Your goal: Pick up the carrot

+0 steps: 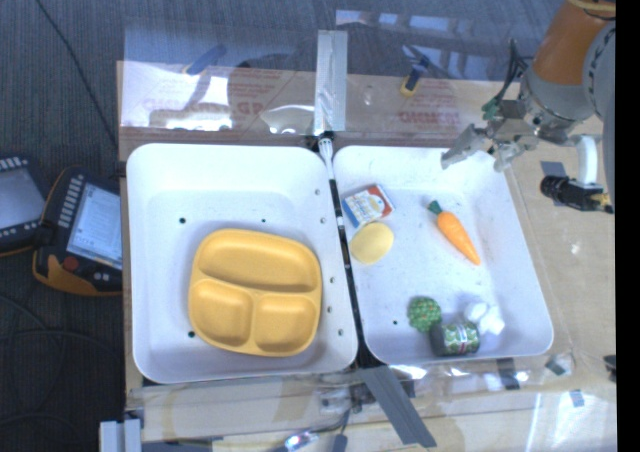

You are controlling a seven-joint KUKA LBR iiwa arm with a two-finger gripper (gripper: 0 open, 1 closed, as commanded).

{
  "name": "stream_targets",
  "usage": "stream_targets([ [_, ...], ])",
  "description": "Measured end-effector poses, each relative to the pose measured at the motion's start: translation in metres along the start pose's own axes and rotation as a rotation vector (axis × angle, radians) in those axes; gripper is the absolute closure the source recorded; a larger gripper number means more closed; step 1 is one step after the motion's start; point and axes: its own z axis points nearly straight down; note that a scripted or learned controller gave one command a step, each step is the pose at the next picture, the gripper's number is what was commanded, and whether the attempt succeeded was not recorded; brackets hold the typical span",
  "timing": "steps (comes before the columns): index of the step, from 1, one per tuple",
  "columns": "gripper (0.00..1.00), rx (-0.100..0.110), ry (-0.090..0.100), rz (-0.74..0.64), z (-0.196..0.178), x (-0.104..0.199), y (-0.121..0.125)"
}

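Camera view, from the left: I ignore the yellow tray (256, 291) in the left bin (160, 180). The carrot (457, 231) lies alone in the right bin (520, 270), tilted, greens up-left. My end effector (478, 145) hovers above the far rim, fingers apart, empty. I'd descend mid-carrot, closing across its width.

A yellow divided tray (256, 291) lies in the left bin (160, 175); the right bin (520, 270) holds a small carton (366, 205), broccoli (424, 314) and a can (458, 338).
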Motion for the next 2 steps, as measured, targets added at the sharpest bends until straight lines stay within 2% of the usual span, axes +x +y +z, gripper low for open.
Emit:
stream_targets([
  [1,0.0,-0.008,0.003,0.049,0.096,-0.0019,-0.0319],
  [2,1.0,-0.004,0.0,0.046,0.0882,-0.0015,-0.0326],
])
